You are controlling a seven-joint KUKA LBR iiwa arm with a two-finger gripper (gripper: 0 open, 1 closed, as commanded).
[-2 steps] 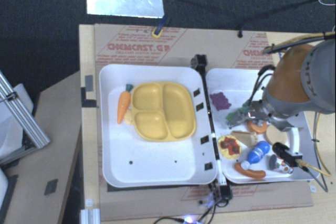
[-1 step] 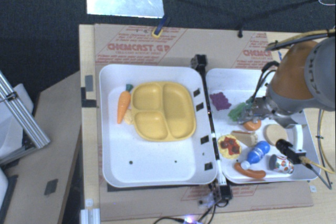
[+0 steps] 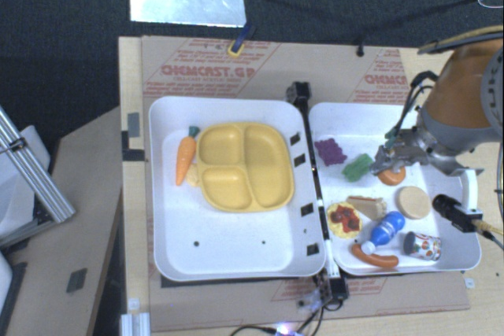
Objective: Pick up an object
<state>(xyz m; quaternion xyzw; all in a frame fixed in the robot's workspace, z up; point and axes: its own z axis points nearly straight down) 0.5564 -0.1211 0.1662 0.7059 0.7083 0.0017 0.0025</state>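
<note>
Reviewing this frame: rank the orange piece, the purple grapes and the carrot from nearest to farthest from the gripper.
From the gripper:
1. Orange piece, just below it in the right bin.
2. Purple grapes, to its left, same bin.
3. Carrot, far left bin, beside the yellow plate.

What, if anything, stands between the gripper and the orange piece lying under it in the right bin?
Nothing visible does. The gripper hangs directly over the orange piece in the right bin. The green piece lies beside it to the view's left, the tan disc below, neither across the path.

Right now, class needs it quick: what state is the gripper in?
Gripper: low in the right bin, over the orange piece beside the green piece; open or shut cannot be told.
</note>
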